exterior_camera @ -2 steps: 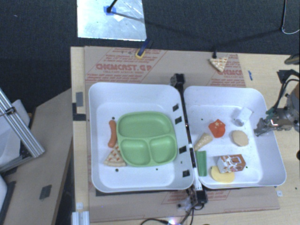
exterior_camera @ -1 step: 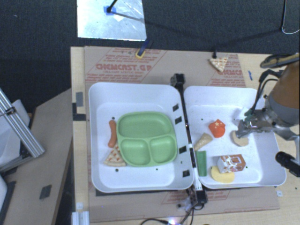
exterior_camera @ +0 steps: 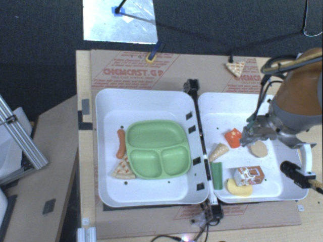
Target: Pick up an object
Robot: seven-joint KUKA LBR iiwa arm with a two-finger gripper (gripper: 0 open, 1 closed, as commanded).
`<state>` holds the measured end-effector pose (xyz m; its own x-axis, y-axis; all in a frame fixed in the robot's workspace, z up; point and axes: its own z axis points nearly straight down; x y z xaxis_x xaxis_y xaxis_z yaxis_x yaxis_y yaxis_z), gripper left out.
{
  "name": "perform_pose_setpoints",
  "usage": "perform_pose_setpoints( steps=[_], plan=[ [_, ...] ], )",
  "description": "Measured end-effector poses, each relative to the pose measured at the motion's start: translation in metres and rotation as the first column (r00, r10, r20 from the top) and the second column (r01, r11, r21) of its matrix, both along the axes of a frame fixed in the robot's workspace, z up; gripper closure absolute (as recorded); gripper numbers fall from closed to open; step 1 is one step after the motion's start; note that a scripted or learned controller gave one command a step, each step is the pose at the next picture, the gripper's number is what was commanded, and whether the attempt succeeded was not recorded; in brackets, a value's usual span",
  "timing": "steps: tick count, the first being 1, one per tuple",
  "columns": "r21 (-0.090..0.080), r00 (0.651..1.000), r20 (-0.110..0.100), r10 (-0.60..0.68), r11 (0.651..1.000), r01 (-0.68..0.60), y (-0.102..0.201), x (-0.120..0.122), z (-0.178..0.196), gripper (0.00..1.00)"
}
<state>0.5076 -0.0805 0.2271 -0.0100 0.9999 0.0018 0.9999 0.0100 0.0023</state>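
- Several loose items in the right bin (exterior_camera: 282, 99), there for the picking; red block (exterior_camera: 232, 137) and tan disc (exterior_camera: 259, 149) nearest.
- Gripper (exterior_camera: 251, 135) low between those two, presumably lining up a grab; claw width impossible to tell.

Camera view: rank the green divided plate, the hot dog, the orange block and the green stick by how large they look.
1. green divided plate, by far the largest.
2. hot dog and green stick: look about alike, so not ranked.
3. orange block, smallest, beside the claw.
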Motion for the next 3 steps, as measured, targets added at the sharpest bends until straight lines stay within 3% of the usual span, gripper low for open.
perform_pose_setpoints(
  steps=[1,3],
  plan=[
    [0.000,1.000,0.000,0.002,1.000,-0.002,0.059,0.003,0.008,1.00],
    [0.000,1.000,-0.002,-0.001,1.000,0.001,0.140,-0.008,0.004,1.00]
  ],
)
